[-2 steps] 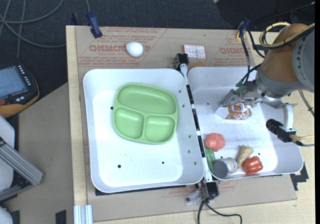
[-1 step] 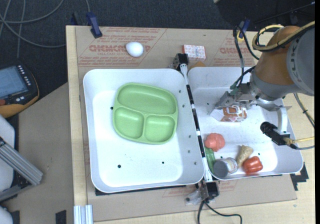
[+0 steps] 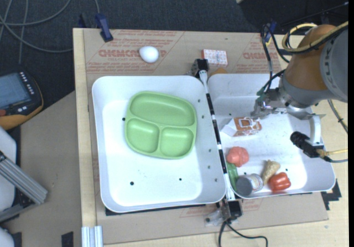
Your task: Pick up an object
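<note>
**Kid:** What is the biggest thing you see?

**Me:** I see one brown surface (image 3: 166,44) with red letters on it. On it sit two white bins, side by side. The left bin (image 3: 110,146) is the bigger one. The right bin (image 3: 318,171) is smaller.

**Kid:** What is in the left bin?

**Me:** One green plate (image 3: 161,125) with three sections. I count three tiny dark specks on the white floor near it too.

**Kid:** And the arm?

**Me:** One arm (image 3: 318,69), grey and orange, reaches in from the right over the far part of the right bin. The gripper (image 3: 264,105) hangs low there, just above a small snack packet (image 3: 246,126). I cannot tell if the jaws are open or closed. I see nothing between them.

**Kid:** What can it pick up?

**Me:** In the right bin I count six things. One flat snack packet, white and orange, sits near the middle. One pink lumpy toy (image 3: 238,156) is below it. One red pepper (image 3: 279,182) is near the front edge. One tan piece (image 3: 270,169) touches the pepper. One silver can (image 3: 249,184) lies by the front corner. One green stick (image 3: 232,174) lies along the left wall.

**Kid:** Anything outside the bins?

**Me:** One white egg (image 3: 149,53) and one small checkered box (image 3: 215,56), both on the surface behind the bins.
</note>
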You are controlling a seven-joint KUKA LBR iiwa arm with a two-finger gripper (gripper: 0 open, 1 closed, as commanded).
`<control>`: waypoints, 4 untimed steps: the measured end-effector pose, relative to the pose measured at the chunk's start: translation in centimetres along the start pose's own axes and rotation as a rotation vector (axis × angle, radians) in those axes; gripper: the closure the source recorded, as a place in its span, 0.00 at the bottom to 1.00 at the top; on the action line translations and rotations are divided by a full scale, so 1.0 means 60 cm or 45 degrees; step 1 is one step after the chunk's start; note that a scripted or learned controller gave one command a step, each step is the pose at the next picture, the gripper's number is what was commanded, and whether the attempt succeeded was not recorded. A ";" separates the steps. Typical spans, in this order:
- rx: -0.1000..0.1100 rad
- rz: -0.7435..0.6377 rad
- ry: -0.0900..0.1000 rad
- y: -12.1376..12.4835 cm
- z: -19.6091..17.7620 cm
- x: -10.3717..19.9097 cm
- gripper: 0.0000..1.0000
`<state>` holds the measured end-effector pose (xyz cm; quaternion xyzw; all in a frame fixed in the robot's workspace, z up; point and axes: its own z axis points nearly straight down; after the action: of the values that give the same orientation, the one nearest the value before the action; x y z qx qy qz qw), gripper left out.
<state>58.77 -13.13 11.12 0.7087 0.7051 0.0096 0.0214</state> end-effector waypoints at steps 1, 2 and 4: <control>0.059 -0.006 0.023 -0.114 -0.058 0.001 1.00; 0.058 -0.006 0.023 -0.114 -0.058 0.002 0.00; 0.054 -0.008 0.021 -0.006 0.043 0.068 0.00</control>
<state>58.57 -9.10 8.46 0.7068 0.7074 0.0002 0.0005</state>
